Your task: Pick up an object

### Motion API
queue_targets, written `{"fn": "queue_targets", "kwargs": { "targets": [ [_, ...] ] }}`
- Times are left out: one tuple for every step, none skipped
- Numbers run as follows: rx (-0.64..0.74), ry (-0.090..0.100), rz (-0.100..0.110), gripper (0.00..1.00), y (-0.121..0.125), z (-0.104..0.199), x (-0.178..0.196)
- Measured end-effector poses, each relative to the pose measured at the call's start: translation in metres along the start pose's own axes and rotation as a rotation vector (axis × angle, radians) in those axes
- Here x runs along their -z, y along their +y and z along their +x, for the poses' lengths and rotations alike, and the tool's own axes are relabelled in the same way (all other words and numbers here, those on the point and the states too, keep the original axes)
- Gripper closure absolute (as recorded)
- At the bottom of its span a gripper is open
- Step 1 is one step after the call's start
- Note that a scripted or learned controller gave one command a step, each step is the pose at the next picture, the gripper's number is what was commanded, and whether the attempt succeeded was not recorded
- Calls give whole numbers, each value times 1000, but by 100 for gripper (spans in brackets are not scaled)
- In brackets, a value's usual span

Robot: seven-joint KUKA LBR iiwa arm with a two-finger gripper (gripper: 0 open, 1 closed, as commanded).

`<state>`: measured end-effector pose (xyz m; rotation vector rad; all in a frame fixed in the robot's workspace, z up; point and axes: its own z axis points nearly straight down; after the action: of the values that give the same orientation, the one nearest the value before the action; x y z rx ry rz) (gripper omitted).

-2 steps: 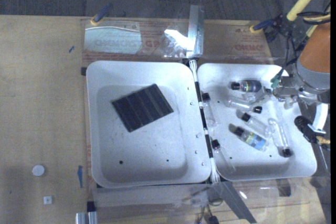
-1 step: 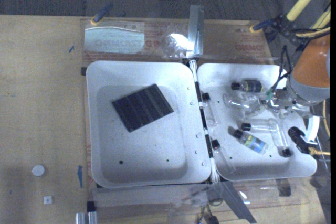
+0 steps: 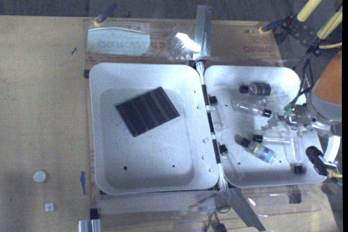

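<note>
Around the claw [image 3: 293, 119] in the right bin [image 3: 231, 168], clear bottles [image 3: 254, 88], its spread unclear.

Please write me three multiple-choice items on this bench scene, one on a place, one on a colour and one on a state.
1. Where does the ridged flat panel lie?
A. In the left bin
B. In the right bin
C. On the bench outside the bins

2. What colour is that panel?
A. White
B. Yellow
C. Dark grey to black

3. How do the small clear bottles in the right bin rest?
A. Standing upright in a row
B. Lying on their sides, scattered
C. Stacked on the panel

Answers:
1. A, since the panel sits on the floor of the left bin, towards its upper part.
2. C, since it shows dark against the white bin.
3. B, since each bottle shows its long side and they point different ways.
</note>
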<state>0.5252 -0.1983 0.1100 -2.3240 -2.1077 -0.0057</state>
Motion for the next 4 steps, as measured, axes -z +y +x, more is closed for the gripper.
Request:
{"fn": "queue_targets", "kwargs": {
  "targets": [
    [-7,15,-3,0,10,2,-22],
    [-12,3,-9,100,11,-3,-12],
    [-7,11,-6,0,11,1,-12],
    [-29,9,-3,0,-21,-6,-6]
  ]
}}
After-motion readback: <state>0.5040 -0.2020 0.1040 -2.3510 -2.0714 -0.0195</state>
